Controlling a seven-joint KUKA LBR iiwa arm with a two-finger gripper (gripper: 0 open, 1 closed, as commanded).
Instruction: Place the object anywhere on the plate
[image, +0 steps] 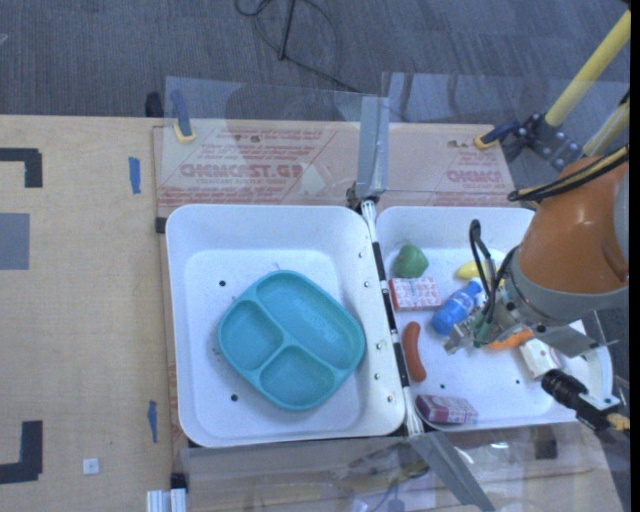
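Note:
A teal divided plate (291, 339) lies in the left bin (190, 250) with nothing on it. My gripper (466, 337) is down in the right bin (500, 398), just below and to the right of a blue bottle (455, 309) and beside an orange carrot-like piece (511, 340). Whether it touches either one I cannot tell. The arm's orange band (575, 235) covers the bin's right part.
The right bin also holds a green rounded object (410, 261), a red-and-white packet (414, 293), a yellow piece (468, 269), a red sausage (413, 351) and a dark red box (446, 408). A ridge (385, 300) divides the bins.

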